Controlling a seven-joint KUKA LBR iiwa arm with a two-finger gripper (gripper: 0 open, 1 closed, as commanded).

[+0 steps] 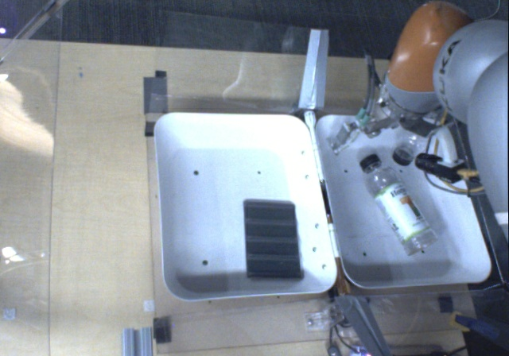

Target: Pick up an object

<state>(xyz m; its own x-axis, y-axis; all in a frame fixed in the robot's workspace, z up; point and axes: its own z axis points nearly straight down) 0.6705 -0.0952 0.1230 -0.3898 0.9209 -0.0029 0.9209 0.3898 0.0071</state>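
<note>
While the grey arm (477,68) reaches in from the right, with its orange band (421,40) over the far edge of the right bin (358,235), we see the gripper (358,128) low over that bin's far left corner. It is small and partly masked by the wrist, so we cannot tell how far open it is or whether it has hold of anything.

Near the gripper, but apart from it, a clear plastic bottle (400,210) lies on its side on the floor of the right bin. Its black cap (370,162) points to the far left, toward the gripper, and its base points to the near right. A pale label with some colour wraps its middle. The bottle rests roughly in the centre of the bin, clear of the walls.

In the left bin (207,156) a black ridged block (273,239) lies flat toward the near side, slightly right of centre and close to the near wall. Both bins sit side by side on the pale wooden bench (79,211), their inner rims almost touching.
</note>
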